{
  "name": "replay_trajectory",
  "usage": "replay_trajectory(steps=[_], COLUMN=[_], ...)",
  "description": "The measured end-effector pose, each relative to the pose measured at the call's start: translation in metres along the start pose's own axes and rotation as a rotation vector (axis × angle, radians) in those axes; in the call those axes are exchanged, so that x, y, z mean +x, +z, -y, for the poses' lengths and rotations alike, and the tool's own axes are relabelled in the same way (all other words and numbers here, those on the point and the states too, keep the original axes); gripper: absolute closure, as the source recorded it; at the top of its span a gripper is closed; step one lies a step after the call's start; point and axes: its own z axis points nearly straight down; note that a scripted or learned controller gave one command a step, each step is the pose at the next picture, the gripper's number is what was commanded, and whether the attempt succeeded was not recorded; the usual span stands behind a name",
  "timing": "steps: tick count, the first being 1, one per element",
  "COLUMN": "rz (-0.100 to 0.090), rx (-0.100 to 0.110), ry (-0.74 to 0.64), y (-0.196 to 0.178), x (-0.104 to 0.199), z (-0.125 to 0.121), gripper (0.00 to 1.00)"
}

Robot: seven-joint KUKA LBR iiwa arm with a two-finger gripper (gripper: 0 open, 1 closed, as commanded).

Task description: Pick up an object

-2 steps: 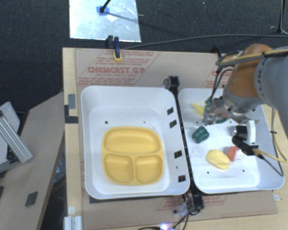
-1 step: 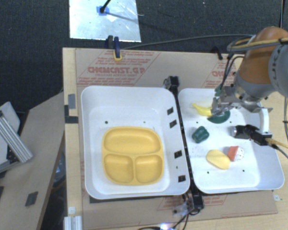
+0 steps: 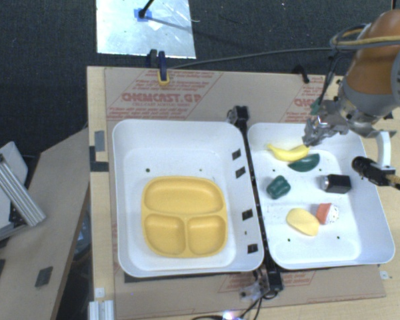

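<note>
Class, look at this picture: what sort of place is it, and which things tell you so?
Most likely a robotics lab test bench. A robot arm hangs its gripper over two white bins: one holds a yellow divided tray, the other small practice items like a toy banana.

A single fixed camera is mounted above the bench (image 3: 187, 79), looking down at a slant. It stands far enough back to take in both white bins: the right bin (image 3: 370, 245) lies directly beneath the gripper (image 3: 315, 135), and the left bin (image 3: 130, 179) sits well to the gripper's left in frame.
</note>
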Motion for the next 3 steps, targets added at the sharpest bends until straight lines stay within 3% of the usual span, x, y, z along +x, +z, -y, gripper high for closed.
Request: replay_trajectory(steps=[1, 3], rz=[-0.001, -0.003], rx=[0.003, 0.006], ry=[0.0, -0.005], y=[-0.038, -0.029], x=[0.0, 0.103], z=[-0.001, 0.016], gripper=[1.0, 1.0])
